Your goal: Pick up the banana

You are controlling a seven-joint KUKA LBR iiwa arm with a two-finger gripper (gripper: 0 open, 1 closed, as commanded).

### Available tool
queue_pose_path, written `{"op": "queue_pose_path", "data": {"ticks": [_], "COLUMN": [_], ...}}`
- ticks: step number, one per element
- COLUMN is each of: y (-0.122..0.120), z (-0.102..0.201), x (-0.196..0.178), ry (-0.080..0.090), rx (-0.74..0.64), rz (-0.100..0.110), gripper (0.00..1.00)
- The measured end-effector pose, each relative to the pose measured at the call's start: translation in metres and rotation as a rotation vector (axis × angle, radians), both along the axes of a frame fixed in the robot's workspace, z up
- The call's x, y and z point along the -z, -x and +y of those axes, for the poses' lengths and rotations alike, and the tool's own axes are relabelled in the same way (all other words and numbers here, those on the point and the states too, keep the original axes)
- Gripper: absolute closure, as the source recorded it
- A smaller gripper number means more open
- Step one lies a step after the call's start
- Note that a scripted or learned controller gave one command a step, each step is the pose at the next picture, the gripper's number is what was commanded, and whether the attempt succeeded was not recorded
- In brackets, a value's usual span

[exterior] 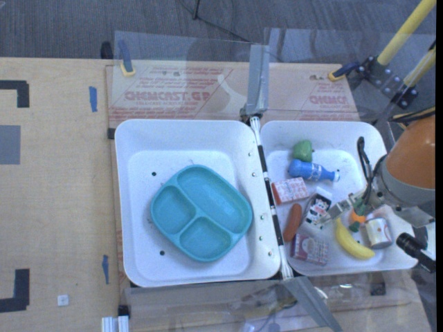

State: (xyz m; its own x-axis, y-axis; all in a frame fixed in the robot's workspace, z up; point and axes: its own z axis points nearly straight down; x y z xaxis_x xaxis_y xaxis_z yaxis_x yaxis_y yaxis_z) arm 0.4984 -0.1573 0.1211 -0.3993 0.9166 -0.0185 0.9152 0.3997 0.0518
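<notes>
The yellow banana (353, 241) lies in the right bin (322, 131), near its front right corner, curving from upper left to lower right. My gripper (351, 207) hangs low over the bin just behind the banana's upper end, among small items. The grey arm with its orange band (414, 159) comes in from the right and covers part of the bin's right side. The banana rests on the bin floor.
Around the banana are a small tin can (378, 232), an orange piece (356, 220), a printed carton (318, 210), a pink box (310, 249), a red sausage (293, 221), a blue bottle (312, 171) and a green item (302, 149). The left bin (138, 144) holds a teal divided plate (201, 211).
</notes>
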Motion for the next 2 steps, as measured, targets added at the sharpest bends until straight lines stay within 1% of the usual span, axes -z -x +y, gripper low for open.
{"op": "queue_pose_path", "data": {"ticks": [1,2], "y": [0.0,0.003], "z": [0.008,0.011], "x": [0.012,0.001], "ry": [0.035,0.023], "rx": [-0.297,-0.301], "rz": [-0.006,0.005], "gripper": [0.0,1.0]}}
